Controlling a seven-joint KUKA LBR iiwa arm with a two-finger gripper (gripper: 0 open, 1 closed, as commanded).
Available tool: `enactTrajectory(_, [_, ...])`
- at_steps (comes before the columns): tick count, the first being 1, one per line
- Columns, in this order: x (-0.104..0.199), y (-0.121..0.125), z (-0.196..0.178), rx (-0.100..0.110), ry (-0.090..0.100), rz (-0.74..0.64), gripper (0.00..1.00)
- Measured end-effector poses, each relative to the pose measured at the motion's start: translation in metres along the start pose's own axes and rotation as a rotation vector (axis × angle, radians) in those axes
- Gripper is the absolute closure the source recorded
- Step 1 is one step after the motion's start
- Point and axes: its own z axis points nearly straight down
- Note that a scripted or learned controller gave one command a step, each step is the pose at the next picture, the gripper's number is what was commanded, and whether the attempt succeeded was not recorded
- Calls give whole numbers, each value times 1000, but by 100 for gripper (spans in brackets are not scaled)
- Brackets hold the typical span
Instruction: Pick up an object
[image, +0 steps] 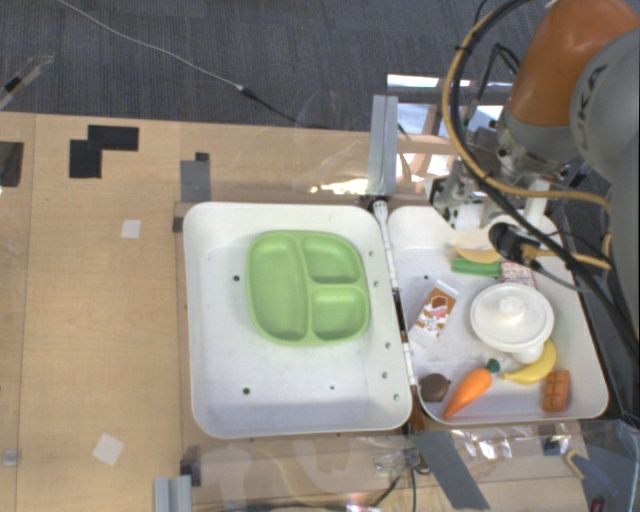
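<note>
While the arm (560, 90) is hung over the far corner of the right bin (600, 395), the claw (462, 200) is seen just above the back rim; whether it is open or closed cannot be told, and nothing is seen gripped. Every pickable object is gathered in that bin: a green-and-yellow piece (475, 260) nearest the claw, a small printed carton (434, 312), a white lidded pot (511, 316), a banana (533, 367), a carrot (468, 391), a dark round piece (434, 386) and a brown block (556, 390). A green divided plate (305, 287) is held by the left bin (215, 400). Because the objects are crowded, a descent could be blocked by the bin wall, or a neighbour could be nudged instead of grasped. The rounded pot would probably be too wide and might slip.
</note>
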Motion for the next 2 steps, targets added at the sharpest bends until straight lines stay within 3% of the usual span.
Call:
enactTrajectory(1, [-16,-51,44,3,-2,127,100])
enactTrajectory(2, [-59,-126,91,4,0,-190,100])
